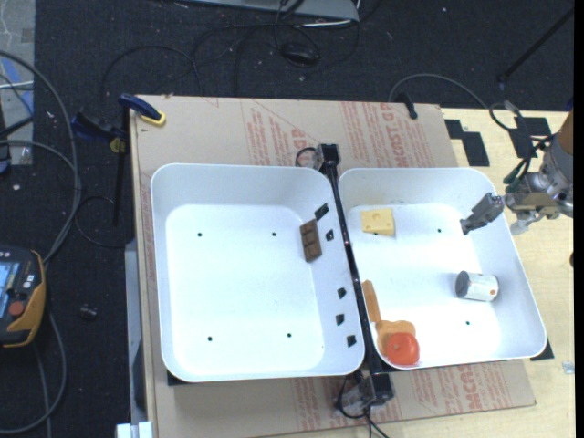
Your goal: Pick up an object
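The pincer [481, 213] hung at the three o'clock edge of the right bin [429, 182], over its rim, and whether it was open or closed could not be told, since it showed as one dark shape. Nothing was seen in it. The nearest candidate, a small white cylinder [477, 286], lay on its side at about five o'clock from the pincer; it looked light and rigid, likely to roll, so a hold across its round body seemed best. A yellow wedge [378, 222] sat at nine o'clock. An orange-red toy [393, 335] rested in the bin's seven o'clock corner. The arm was cut off by the frame.
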You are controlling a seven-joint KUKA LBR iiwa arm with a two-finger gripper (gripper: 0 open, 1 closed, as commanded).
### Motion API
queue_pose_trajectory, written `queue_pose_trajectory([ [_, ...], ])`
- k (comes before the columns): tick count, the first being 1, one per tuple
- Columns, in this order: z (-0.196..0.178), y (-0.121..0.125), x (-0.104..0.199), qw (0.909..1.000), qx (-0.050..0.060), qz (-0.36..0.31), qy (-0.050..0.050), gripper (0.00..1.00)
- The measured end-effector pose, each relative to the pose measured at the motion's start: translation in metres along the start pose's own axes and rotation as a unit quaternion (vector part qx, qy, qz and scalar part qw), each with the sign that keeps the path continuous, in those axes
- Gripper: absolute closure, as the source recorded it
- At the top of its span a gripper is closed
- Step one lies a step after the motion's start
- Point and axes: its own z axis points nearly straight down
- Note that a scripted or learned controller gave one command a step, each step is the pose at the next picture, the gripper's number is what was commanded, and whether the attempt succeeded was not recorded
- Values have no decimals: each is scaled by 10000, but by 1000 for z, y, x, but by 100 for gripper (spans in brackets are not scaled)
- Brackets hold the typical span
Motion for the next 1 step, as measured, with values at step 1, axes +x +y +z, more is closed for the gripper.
queue_pose_trajectory([
  [1,-15,61,-11,10000,-12,-7,-6,0],
])
